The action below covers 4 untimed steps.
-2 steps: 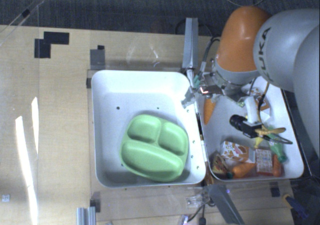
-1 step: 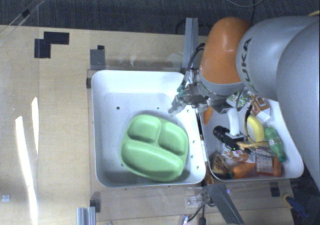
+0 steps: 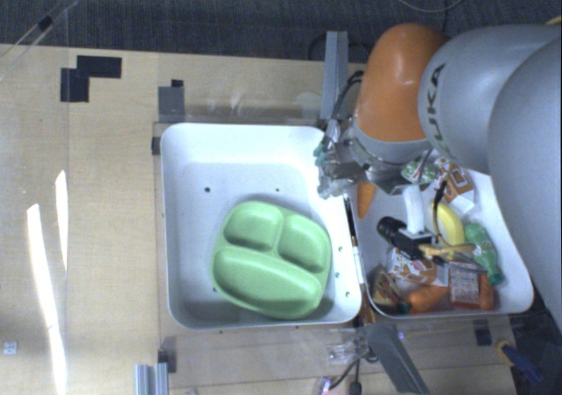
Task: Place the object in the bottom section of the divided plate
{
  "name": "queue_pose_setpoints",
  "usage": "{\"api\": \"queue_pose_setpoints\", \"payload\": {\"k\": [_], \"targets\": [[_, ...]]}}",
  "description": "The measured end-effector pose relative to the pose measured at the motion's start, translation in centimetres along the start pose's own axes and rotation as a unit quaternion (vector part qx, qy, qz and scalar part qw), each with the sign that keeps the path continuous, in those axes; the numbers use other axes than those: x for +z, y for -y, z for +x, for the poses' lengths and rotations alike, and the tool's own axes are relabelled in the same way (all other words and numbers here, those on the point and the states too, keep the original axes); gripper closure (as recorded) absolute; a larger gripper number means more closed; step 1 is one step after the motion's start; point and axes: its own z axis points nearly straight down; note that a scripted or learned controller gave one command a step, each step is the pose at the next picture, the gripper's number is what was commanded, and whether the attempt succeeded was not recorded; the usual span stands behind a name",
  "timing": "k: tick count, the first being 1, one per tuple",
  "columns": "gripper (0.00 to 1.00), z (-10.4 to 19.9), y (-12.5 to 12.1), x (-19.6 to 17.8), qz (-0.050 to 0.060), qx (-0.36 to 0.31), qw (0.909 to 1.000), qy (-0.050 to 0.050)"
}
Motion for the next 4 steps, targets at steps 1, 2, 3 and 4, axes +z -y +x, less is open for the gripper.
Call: {"api": "queue_pose_setpoints", "payload": {"k": [1,2,3,4], "targets": [[1.00,1.4,-5.5,0.9,0.000,-0.048,0.9988,0.001],[1.00,-6.1,-4.5,-5.9,-0.001,-0.057,0.9984,0.001],[1.00,-12.9,-0.8,-20.5,-0.001,-0.082,0.9966,0.002],[0.00,-12.8,-0.8,-20.5,-0.001,-0.083,0.9966,0.002]]}}
